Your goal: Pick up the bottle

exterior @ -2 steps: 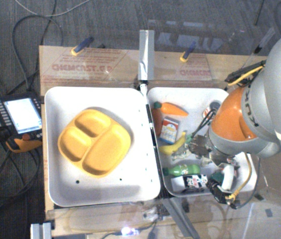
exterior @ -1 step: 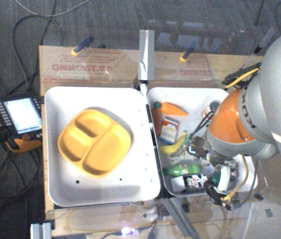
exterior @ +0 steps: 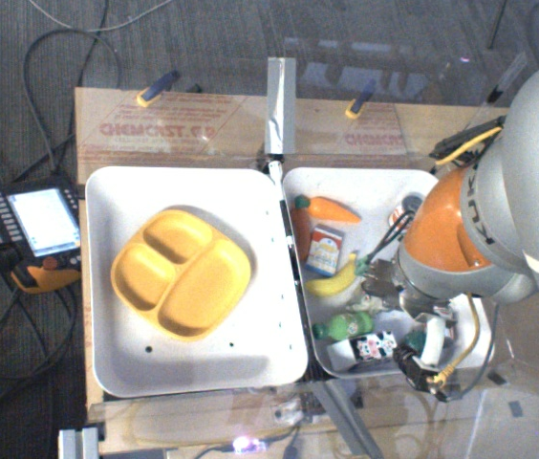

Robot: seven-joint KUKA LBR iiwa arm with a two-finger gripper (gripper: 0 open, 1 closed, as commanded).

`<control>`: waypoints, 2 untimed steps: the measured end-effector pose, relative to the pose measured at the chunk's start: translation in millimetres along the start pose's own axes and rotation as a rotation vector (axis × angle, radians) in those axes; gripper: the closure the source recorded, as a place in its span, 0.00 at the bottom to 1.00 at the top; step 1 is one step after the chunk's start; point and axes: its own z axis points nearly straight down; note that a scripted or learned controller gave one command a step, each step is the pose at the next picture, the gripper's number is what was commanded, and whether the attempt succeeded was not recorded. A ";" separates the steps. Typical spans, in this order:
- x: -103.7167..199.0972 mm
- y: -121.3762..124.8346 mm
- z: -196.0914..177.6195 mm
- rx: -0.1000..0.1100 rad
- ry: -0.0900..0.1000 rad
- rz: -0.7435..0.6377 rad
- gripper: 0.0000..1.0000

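Green bottle (exterior: 344, 326): lying flat in the right bin (exterior: 384, 182), just left of the claw (exterior: 384, 306).
Claw: down low in that bin; open or shut, I cannot tell.
Banana (exterior: 333, 282): up and left of the claw.
Yellow tray (exterior: 182, 273): far left, in the other bin (exterior: 117, 352).

Grey arm (exterior: 528, 161), orange band (exterior: 441, 228), yellow cable (exterior: 465, 143)

The bench (exterior: 203, 127) is a flat brown board with faded red lettering. Two shallow white bins rest directly on it, side by side and touching: the left bin (exterior: 107, 352) and the right bin (exterior: 346, 182). The floor (exterior: 107, 27) surrounds it.
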 end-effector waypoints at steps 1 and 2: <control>47.3 -16.9 -84.0 0.015 -0.001 0.019 1.00; 47.6 -17.2 -83.9 0.015 -0.001 0.018 0.00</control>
